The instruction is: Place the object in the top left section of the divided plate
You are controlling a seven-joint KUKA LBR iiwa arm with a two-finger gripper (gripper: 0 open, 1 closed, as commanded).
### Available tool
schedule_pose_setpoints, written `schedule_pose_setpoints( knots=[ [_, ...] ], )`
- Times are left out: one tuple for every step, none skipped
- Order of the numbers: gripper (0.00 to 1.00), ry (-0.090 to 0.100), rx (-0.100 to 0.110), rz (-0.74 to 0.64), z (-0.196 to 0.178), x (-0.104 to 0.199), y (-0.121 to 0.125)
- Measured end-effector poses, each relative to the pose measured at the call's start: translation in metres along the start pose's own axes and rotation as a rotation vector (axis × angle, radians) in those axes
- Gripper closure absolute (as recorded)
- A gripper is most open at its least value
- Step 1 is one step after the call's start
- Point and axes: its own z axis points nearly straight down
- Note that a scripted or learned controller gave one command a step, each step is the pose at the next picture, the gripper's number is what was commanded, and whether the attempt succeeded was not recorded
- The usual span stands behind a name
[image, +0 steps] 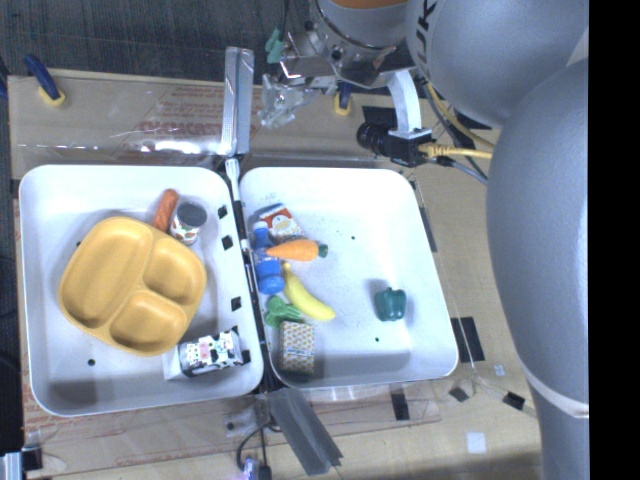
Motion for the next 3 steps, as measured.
schedule_pose_setpoints(
  knots=[
    [1.0, 0.001, 0.001, -0.014, -0.026, -0.044, -0.007],
    [1.0, 0.001, 0.0, -0.047, -0.06, -0.12, -0.023],
    [1.0, 0.001, -0.002, -0.132, -0.071, -0.185, -0.036]
  ],
)
